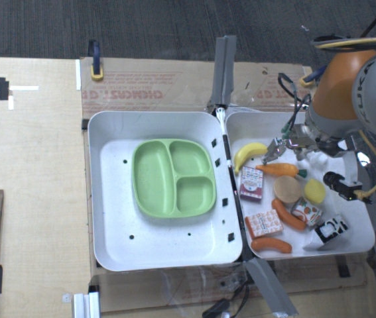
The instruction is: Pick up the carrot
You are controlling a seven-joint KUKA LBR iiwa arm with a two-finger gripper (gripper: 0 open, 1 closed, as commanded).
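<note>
The carrot, orange with a green tip at its right end, lies crosswise in the right bin, just below a yellow banana. My gripper hangs low over the bin's upper middle, directly above the carrot's left half and beside the banana's right end. Its metal fingers point down and to the left with a small gap between them and nothing held.
The right bin also holds sausages, small boxes, a round bun, a lemon and a black-and-white item. A green divided plate sits in the left bin. A grey divider rises between the bins.
</note>
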